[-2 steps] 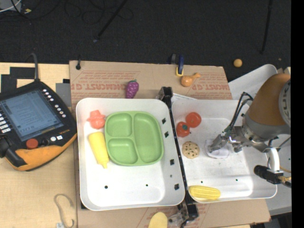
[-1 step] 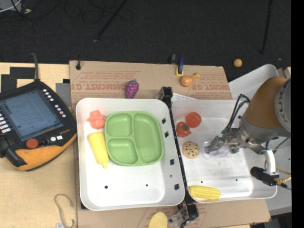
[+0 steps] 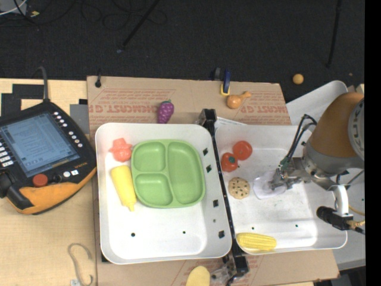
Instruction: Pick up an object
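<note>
Nearest the front edge of the right bin [image 3: 297, 237] lies a corn cob [image 3: 256, 241], its long axis running left to right — well apart from the gripper [image 3: 278, 182], which hangs low over the middle of that bin; whether it is open or closed cannot be told. Just left of it lies a pale flat piece [image 3: 264, 188], then a cookie [image 3: 239, 187], the nearest likely picks, I judge. Two red tomatoes [image 3: 236, 155] sit farther back-left. Beyond both bins, cardboard [image 3: 137, 103] bears upside-down red print, not clearly readable.
</note>
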